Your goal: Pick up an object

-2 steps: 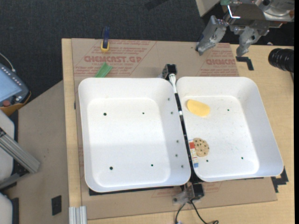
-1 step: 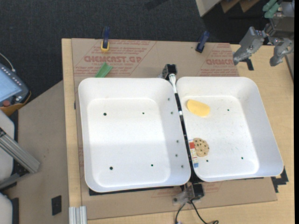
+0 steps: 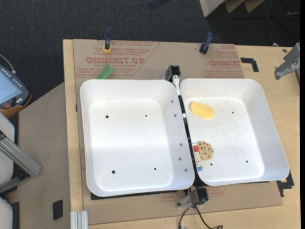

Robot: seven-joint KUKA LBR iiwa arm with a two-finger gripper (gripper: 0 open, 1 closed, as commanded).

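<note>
Your gripper sits at the far right edge, clear of both bins, so bring it left over the right bin and drop squarely onto the yellow piece or the cookie nearer you.

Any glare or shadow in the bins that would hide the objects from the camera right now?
Camera view: lighting is even and the focus sharp; the left bin shows a brighter washed patch across its lower floor but no hard glare; the yellow piece and the cookie in the right bin stand out clearly, with only faint shadows; the gripper at the right edge is slightly soft.
</note>
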